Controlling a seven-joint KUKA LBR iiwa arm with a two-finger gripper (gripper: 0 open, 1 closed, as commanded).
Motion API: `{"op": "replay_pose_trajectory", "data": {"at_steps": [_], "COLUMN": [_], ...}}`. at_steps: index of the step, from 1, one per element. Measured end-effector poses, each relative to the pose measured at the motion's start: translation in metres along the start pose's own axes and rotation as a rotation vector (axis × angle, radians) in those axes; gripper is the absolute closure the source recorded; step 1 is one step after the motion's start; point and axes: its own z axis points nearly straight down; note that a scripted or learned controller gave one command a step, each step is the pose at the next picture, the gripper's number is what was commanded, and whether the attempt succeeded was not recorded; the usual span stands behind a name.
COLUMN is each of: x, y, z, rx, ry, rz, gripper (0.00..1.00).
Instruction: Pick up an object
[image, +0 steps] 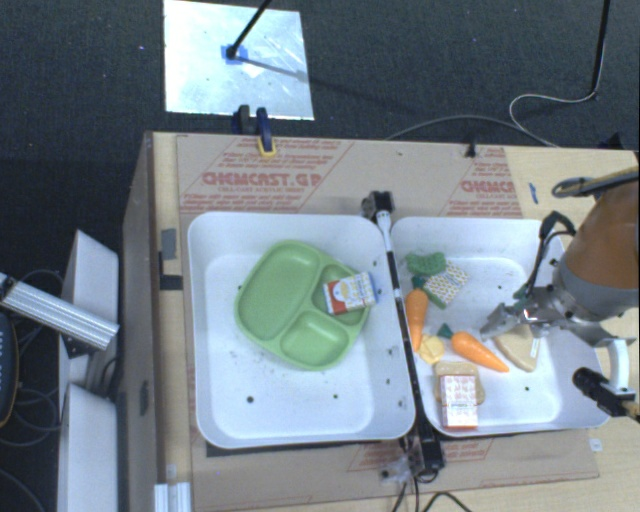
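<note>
My gripper (516, 327) hangs over the right bin (505, 412), fingers spread, just above a tan bread slice (515, 350). An orange carrot (478, 351) lies right beside it on the left. A second carrot (416, 314) stands along the bin's left wall, with a yellow piece (431, 348) under it. Green broccoli (426, 265) and a speckled wedge (445, 284) sit at the back left. A red-and-white cracker box (459, 398) rests at the front. Nothing is between my fingers.
The left bin (285, 415) bears a green divided plate (290, 305) with a small red-and-white carton (349, 293) on its right edge. A black clamp (379, 205) stands between the bins at the back. Cables run across the right bin's far corner.
</note>
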Motion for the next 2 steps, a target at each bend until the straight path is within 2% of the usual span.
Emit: {"op": "replay_pose_trajectory", "data": {"at_steps": [1,2], "x": [0.073,0.069], "y": [0.038,0.124], "z": [0.034,0.034], "rx": [-0.005,0.045], "ry": [-0.002,0.001], "rz": [-0.001,0.005], "gripper": [0.0,0.0]}}
